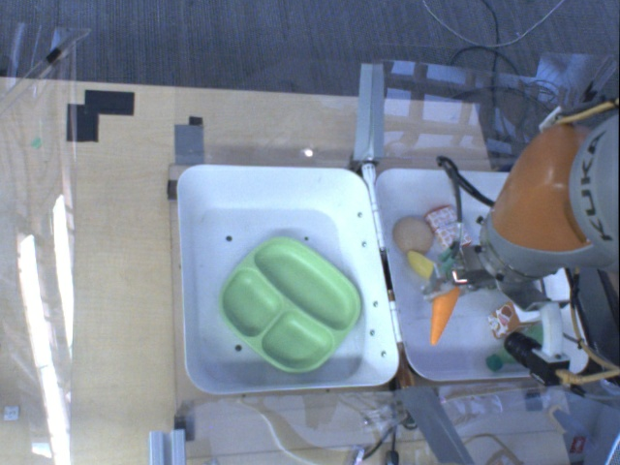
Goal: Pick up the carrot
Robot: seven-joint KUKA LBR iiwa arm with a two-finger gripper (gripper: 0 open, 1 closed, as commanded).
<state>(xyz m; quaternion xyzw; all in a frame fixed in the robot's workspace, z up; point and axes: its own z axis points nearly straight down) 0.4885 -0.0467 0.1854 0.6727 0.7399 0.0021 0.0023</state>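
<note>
1. The carrot (pixel 443 314) lies in the right bin (pixel 426 361), in its near-middle part, on the bare white floor.
2. Its long axis runs near to far with a slight lean to the right: the thin tip points toward the near edge of the bin and the thick end points away, up toward the gripper (pixel 463 271).
3. The gripper sits at the carrot's thick far end, touching it or just above it; the rest of the carrot stretches out toward the near side from there. My reading is that any grasp must come at that thick end, across the long axis.
4. Whether the gripper is spread or closed, and whether it has any hold of the carrot, I cannot tell: the wrist and the clutter around it hide that.
5. The arm (pixel 547 197) comes in from the right and leans over the right bin, its orange band above the wrist, the wrist pointing down and left.
6. Just beyond the carrot are a yellow piece (pixel 419 263), a round beige thing (pixel 412 232) and a small patterned packet (pixel 443 223).
7. To the right of the carrot lies a brown and white thing (pixel 504 319), and nearer, a small green thing (pixel 495 361).
8. The left bin (pixel 199 260) holds a green divided plate (pixel 291 303), well apart from the carrot.
</note>
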